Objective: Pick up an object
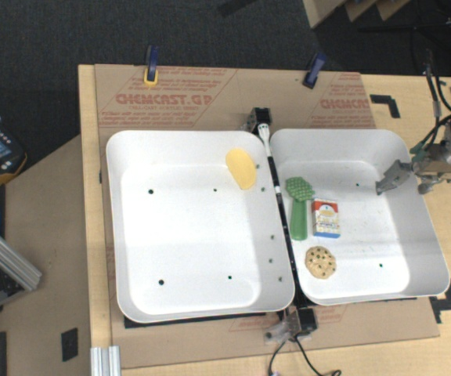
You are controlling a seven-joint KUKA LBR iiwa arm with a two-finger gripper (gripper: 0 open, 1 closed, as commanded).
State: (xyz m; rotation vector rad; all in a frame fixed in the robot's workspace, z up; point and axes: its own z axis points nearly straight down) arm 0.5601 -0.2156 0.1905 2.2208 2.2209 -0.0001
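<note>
White plastic makes up the two bins, and the right bin (413, 233) is the one to look at. The gripper (402, 177) hangs over the top right part of this bin, close to its right wall. I cannot tell how it is set, and nothing shows in its grasp.

A green brush (297, 207) lies in the right bin along its left wall, well apart from the gripper. A small box (326, 218) with red, white and blue on it lies just beside the brush. A round cookie (320, 262) sits near the bin's bottom edge, below the box.

A yellow lump (241, 168) lies in the left bin (131, 210), just past the right bin's left wall.
</note>
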